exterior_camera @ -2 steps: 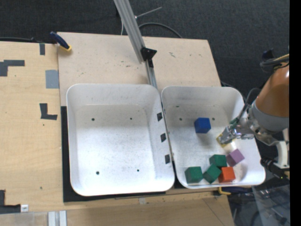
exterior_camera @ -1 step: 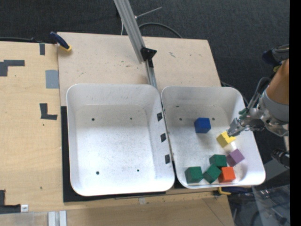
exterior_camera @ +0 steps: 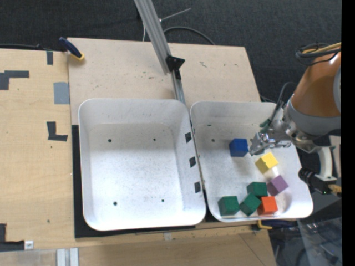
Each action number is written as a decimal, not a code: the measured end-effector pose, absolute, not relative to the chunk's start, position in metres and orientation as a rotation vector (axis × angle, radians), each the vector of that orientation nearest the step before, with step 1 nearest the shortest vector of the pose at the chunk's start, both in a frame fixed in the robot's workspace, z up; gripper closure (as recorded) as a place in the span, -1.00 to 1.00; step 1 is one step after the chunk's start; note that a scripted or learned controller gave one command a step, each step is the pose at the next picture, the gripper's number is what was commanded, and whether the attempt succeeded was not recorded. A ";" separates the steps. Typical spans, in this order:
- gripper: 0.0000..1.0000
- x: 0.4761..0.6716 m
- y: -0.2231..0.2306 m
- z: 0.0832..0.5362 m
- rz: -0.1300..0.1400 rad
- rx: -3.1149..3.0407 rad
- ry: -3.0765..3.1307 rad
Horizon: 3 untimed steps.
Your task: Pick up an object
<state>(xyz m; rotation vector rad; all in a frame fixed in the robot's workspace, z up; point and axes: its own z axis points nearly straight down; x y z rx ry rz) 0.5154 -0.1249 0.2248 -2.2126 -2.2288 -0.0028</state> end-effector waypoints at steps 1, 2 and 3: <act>1.00 0.527 -0.064 0.223 -0.001 -2.211 -2.229; 1.00 0.536 -0.009 0.232 -0.001 -2.212 -2.228; 1.00 0.534 0.044 0.241 -0.001 -2.211 -2.228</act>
